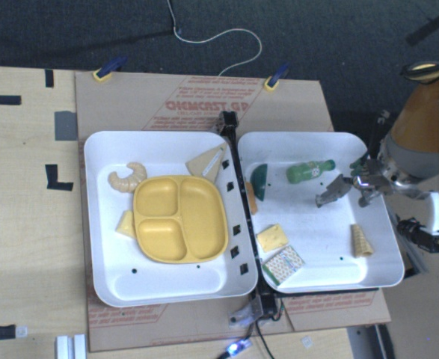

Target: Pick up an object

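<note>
My gripper (348, 195) hangs over the right part of the right bin (320, 279), its fingers spread open with nothing between them. One dark finger (329, 195) points down-left toward the bin's middle. A green bottle (309, 171) lies on its side just up-left of the gripper. A tan cone (361, 239) lies below the gripper near the bin's right wall. A yellow cheese block (272, 238) and a patterned packet (282, 264) sit at the bin's lower left. A dark green piece (259, 178) rests by the divider.
The left bin (99, 200) holds a yellow divided plate (180, 218), a beige curled pastry (127, 176), a pale wedge (208, 161) and a yellow wedge (126, 223). A black divider clip strip (235, 200) runs between the bins. A white cable (219, 43) lies behind the bench.
</note>
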